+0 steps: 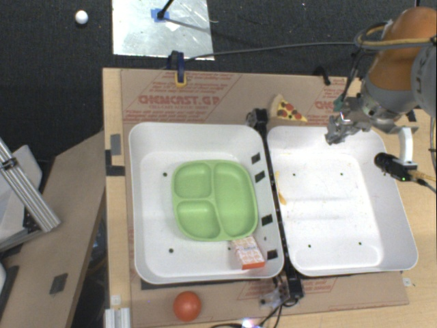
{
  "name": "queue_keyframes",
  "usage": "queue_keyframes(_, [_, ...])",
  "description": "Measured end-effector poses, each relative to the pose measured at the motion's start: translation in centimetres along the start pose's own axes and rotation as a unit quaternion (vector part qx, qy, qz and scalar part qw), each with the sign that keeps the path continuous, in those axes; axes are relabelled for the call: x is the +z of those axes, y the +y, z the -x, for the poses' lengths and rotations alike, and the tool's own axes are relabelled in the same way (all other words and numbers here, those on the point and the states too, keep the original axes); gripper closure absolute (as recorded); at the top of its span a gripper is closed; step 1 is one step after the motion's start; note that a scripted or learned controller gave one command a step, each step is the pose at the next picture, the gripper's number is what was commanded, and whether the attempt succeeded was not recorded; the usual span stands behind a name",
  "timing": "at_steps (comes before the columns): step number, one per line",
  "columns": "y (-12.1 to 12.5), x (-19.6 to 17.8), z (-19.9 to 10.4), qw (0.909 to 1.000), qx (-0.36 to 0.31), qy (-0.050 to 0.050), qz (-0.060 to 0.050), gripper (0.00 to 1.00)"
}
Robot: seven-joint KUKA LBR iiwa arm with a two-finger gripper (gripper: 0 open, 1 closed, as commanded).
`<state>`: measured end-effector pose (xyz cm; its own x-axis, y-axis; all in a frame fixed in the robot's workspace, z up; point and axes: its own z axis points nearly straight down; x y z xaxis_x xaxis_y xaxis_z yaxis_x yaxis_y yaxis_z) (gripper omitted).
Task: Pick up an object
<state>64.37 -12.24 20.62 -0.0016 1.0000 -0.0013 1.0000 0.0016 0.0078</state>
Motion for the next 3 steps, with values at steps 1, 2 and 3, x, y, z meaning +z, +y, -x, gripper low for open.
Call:
queue_keyframes(1, [0.1, -1.1, 0.0, 1.0000, -0.001, 0.001, -0.002, 1.00])
queue_keyframes(2, [-0.3, -1.9, -5.5, 1.0000, -0.004, 0.002, -0.002, 1.00])
queue_keyframes(3, [0.5, -1.1, -11.5, 1.0000, -0.004, 0.002, -0.003, 1.00])
